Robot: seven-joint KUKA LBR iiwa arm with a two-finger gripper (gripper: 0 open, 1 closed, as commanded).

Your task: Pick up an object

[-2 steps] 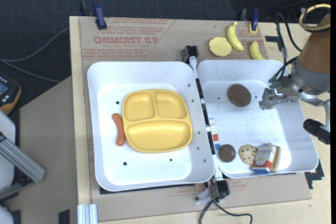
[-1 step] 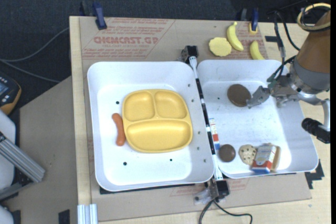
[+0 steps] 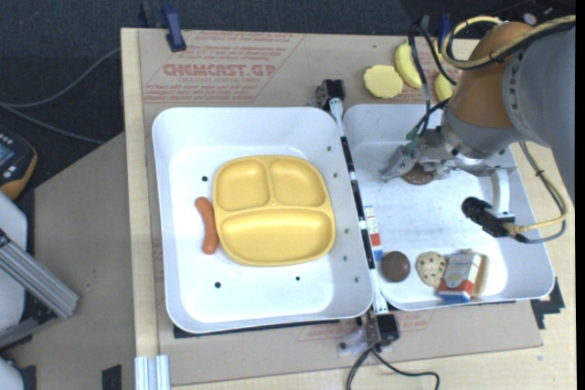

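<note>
Camera view: table (image 3: 228, 68) is a tan board printed in red lettering, standing on dark carpet with cables trailing at left. Left bin (image 3: 183, 288) holds a yellow divided plate (image 3: 272, 209) and a sausage (image 3: 207, 225) just beside its left rim. Right bin (image 3: 530, 274): brown cookie (image 3: 396, 266), pale cookie (image 3: 430, 267) and small carton (image 3: 462, 276) near the front edge. Tool (image 3: 419, 162) low over a brown disc (image 3: 419, 174) near the rear edge; open or closed, cannot tell.

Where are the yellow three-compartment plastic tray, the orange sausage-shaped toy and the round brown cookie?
yellow three-compartment plastic tray (image 3: 272, 209): camera view, central divider.
orange sausage-shaped toy (image 3: 207, 225): camera view, mid-length.
round brown cookie (image 3: 395, 266): camera view, top face.
</note>
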